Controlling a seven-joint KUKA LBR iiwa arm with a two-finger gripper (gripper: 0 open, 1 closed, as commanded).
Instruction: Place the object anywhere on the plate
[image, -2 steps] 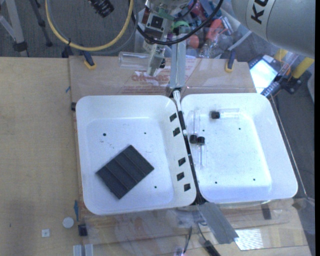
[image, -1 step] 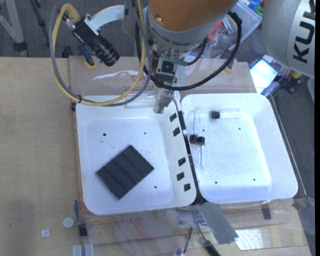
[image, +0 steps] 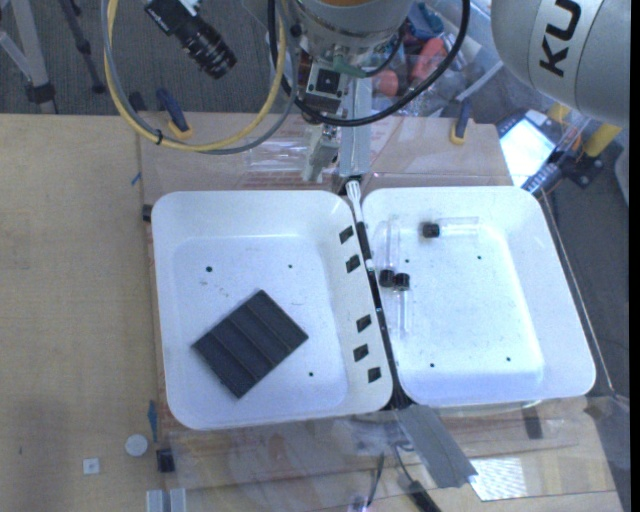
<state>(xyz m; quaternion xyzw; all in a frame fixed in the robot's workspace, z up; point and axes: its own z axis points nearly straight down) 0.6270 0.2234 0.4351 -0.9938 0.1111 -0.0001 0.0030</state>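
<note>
A dark grey ridged plate (image: 250, 342) lies at an angle in the front half of the left bin (image: 180, 400). In the right bin (image: 560, 370) lie two clear plastic pieces with black ends: one (image: 432, 230) near the back, another (image: 397, 281) close to the left wall. My gripper (image: 335, 170) hangs over the back rim where the two bins meet, well behind the plate and the clear pieces. It is open, and nothing shows between its fingers.
Small black tabs (image: 362, 323) line the divide between the bins. Yellow cable (image: 190, 140) loops above the back of the left bin. Small loose parts (image: 135, 445) lie on the wooden bench in front of the left bin.
</note>
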